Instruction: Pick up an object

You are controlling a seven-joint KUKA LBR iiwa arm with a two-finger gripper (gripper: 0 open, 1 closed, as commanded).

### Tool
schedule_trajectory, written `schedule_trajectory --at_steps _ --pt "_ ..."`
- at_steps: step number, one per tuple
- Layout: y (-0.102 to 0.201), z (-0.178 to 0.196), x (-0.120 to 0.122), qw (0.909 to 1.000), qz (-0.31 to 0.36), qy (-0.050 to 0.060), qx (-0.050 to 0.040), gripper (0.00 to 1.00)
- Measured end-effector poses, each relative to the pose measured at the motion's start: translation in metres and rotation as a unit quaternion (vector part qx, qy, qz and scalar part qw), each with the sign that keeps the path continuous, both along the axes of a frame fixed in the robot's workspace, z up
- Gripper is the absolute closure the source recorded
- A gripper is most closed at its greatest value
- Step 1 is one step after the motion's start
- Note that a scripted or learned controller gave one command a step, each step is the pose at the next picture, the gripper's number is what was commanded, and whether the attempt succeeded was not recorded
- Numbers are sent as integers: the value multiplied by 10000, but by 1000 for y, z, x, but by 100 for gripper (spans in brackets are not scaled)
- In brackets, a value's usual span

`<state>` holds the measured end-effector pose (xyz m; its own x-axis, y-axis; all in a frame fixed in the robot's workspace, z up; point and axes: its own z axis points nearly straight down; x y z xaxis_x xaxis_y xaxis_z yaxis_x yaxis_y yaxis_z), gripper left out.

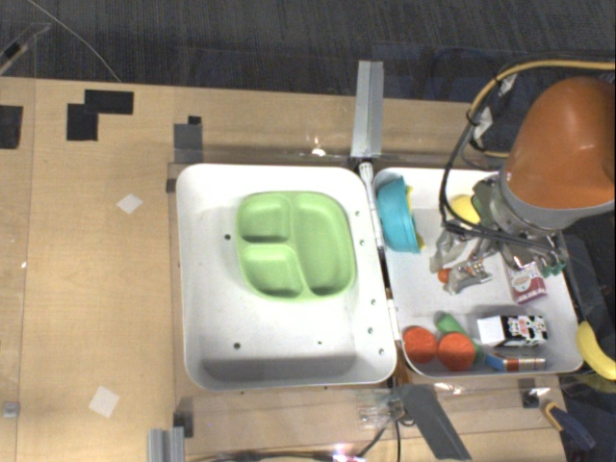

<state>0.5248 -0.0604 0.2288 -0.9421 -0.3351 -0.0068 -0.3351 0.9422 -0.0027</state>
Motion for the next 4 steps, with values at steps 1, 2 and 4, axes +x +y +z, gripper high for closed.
schedule_trajectory --at_steps 1,2,4 --pt "77 -44 14 10000 4 12 21 100" --pt "76 -31 17 10000 -2 -52 21 100" --pt "21 54 18 9892 -1467 -27 16 100"
